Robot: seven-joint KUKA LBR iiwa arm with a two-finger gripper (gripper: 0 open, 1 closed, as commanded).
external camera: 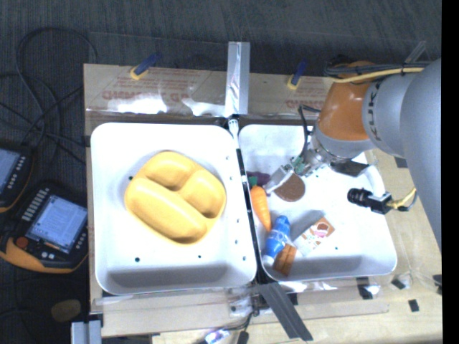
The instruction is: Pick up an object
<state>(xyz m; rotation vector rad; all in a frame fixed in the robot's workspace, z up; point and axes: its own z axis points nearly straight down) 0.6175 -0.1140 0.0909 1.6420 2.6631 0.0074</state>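
Several small things crowd the right bin [358,260]: a carrot [259,206], a blue bottle [277,236], a printed packet [314,236] and a brown disc [290,189]. The gripper [281,179] sits low just beside the disc, likely its target. A clean pick probably calls for centring over the disc and keeping clear of the carrot and the bin wall. Whether the gripper is apart or closed cannot be told, nor whether it touches the disc. An orange-brown thing [285,258] under the bottle is half hidden. A large yellow lump [174,196] fills the left bin [115,264].

Glossy white plastic bins [107,264] — smooth yellow bread-shaped thing [174,196], glossy blue bottle [276,236].
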